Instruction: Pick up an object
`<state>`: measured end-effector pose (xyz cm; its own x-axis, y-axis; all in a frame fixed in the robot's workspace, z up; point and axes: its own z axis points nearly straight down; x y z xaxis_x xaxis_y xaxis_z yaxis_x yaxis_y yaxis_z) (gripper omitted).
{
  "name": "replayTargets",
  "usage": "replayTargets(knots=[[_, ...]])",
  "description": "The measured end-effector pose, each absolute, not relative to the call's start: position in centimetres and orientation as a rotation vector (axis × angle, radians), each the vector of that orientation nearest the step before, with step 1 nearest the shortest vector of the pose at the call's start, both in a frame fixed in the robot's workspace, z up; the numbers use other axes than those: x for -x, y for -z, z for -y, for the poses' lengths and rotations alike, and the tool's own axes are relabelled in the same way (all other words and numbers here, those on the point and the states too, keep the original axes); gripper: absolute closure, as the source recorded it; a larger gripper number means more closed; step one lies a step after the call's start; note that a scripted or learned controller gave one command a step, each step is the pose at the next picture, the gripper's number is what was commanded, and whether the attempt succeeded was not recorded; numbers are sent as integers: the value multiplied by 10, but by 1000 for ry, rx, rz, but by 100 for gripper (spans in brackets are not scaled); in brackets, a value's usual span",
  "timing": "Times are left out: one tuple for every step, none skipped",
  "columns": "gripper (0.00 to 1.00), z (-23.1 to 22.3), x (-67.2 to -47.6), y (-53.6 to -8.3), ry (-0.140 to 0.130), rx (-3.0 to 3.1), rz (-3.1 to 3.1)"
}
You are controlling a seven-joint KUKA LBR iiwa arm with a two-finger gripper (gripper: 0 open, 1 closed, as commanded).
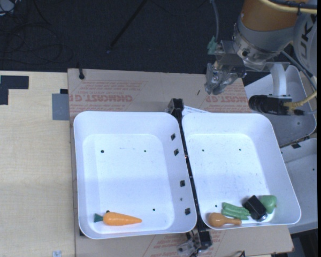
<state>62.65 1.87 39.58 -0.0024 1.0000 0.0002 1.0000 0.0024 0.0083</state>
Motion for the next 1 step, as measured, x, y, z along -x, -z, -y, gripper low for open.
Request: replayTargets(knots=[[100, 3, -643, -287, 16, -2230, -2224]])
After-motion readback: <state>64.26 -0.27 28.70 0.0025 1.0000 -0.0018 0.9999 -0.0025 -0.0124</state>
